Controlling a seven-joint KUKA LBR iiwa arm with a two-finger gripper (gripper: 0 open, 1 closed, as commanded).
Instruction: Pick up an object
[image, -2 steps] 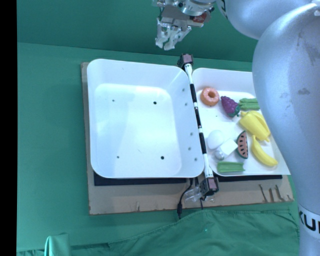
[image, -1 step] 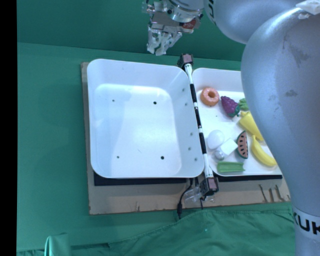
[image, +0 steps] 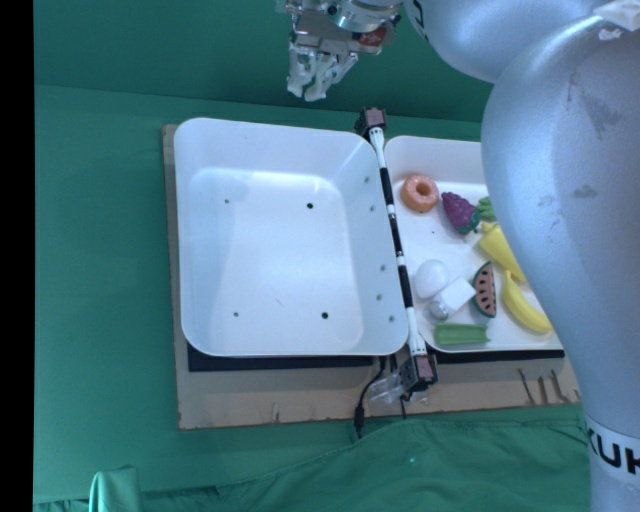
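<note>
Above left bin's (image: 200, 150) far edge: fingers (image: 312, 82), state unclear. Banana (image: 522, 303) in right bin (image: 440, 150), long axis running near-to-far.

The left bin (image: 280, 240) is lying open to a hand from above. The right bin (image: 440, 160) is sitting crowded: donut (image: 419, 192), grapes (image: 459, 212), egg (image: 431, 277), watermelon slice (image: 485, 289) and bananas (image: 520, 300) are lying close together, and the arm (image: 560, 230) is blocking its right part. A striped bar (image: 394, 235) is running between the bins.
</note>
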